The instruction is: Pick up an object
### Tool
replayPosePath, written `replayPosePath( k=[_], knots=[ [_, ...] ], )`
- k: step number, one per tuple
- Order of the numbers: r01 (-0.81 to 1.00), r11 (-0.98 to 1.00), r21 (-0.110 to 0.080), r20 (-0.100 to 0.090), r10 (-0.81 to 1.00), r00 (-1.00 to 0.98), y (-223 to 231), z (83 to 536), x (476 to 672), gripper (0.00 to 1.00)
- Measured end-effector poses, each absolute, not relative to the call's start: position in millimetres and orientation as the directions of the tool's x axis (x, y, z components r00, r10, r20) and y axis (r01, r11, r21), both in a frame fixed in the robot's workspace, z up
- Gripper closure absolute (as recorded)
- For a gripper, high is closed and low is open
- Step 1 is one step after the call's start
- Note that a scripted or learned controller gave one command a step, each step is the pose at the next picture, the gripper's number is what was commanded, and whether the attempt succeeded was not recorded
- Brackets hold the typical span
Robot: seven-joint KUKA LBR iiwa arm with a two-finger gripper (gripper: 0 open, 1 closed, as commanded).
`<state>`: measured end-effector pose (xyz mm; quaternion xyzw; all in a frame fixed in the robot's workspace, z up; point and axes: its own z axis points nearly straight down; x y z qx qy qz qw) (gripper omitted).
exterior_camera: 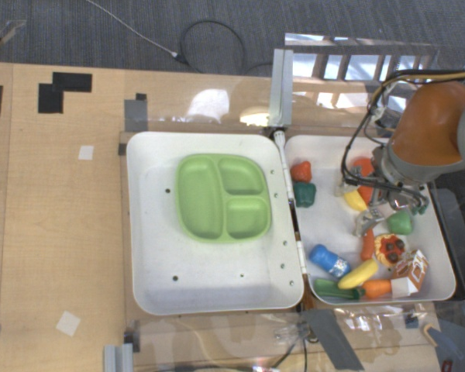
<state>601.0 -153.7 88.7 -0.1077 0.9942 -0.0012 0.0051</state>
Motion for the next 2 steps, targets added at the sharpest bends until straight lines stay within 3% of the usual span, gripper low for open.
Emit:
replayPosePath(
  k=[1,2],
  knots=[
    [-0.290,0.957,-0.005,-0.013,-0.290,-0.957,-116.0,89.4,588.7,0.00],
    [-0.243,0.970,-0.005,-0.016,-0.243,-0.970,-115.4,90.4,534.5,0.00]
  ],
)
